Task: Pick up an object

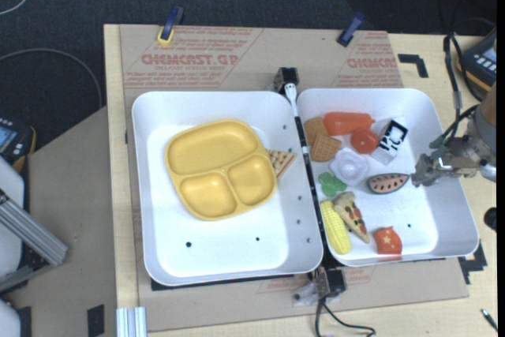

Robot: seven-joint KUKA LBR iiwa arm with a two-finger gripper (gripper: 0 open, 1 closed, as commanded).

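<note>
We see the claw (424,172) at the right bin's (450,237) right edge, just beside the watermelon slice (388,184); nothing sits in it. We cannot tell its state. Pickup not yet done; all toys lie in the bin.

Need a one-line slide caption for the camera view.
Gripper hovers beside the watermelon slice in the right bin; yellow plate in left bin.

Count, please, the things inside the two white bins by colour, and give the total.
Yellow: 2, the divided plate and the corn.
Red or orange: 4, the hot dog, tomato, strawberry, watermelon slice.
Tan: 3, both waffle pieces and the pizza slice.
Green: 1.
White: 2.
Total: 12
</note>
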